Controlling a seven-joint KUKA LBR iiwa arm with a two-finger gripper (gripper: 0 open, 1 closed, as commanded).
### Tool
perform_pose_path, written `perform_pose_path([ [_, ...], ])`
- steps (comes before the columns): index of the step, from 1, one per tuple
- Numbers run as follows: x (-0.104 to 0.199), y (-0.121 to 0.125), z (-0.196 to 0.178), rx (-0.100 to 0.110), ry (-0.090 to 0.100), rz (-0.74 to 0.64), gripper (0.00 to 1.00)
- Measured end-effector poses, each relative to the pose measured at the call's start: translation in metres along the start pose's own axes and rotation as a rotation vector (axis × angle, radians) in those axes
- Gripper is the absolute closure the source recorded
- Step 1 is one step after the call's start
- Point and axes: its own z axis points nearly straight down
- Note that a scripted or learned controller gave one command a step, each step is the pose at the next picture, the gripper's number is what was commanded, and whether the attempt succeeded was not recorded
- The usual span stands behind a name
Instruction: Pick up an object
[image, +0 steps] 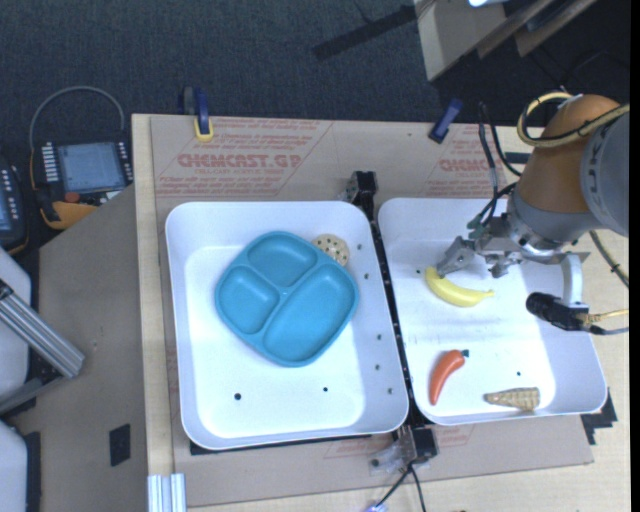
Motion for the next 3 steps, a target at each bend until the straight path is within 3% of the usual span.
perform_pose_path([
  [1, -0.001, 0.001, -0.014, -0.006, -0.003, -0.001, 1.00],
  [3, 0.001, 0.013, -0.103, -0.011, -0.005, -0.001, 1.00],
])
